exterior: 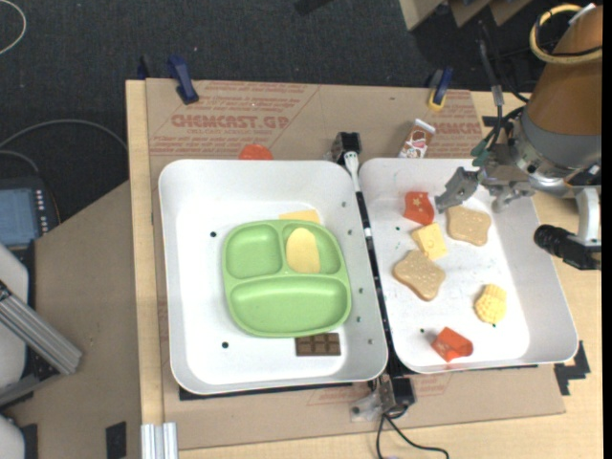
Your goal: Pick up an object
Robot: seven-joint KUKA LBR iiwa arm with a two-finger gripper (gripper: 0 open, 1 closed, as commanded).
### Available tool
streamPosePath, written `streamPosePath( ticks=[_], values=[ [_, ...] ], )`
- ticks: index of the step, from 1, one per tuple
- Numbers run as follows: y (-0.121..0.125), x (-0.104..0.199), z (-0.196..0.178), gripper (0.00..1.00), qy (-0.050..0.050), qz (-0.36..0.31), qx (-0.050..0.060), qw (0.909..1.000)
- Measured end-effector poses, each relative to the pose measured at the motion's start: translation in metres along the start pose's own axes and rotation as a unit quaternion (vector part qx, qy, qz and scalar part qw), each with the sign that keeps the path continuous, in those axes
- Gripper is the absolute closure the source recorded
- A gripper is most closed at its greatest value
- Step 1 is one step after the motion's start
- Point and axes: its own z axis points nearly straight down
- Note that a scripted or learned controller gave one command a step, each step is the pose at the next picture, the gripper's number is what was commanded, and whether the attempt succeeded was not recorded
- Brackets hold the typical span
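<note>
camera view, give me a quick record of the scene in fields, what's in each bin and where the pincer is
left bin: green divided plate with a yellow piece in its upper right section; brown chocolate bar below the plate
right bin: two toast slices, red pieces, cheese cube, yellow waffle
pincer: over the right bin's upper part, beside the upper toast
outside bins: small carton on the board

Two blue clamps pinned the printed cardboard sheet at its far edge, a small carton lay beyond the bins, and black cables trailed below.
</note>
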Motion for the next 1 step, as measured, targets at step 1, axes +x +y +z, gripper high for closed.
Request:
streamPosePath(
  ticks=[1],
  values=[
    [-0.0132,0.0093,0.1486,0.00,0.001,0.000,0.003,1.0000]
  ],
)
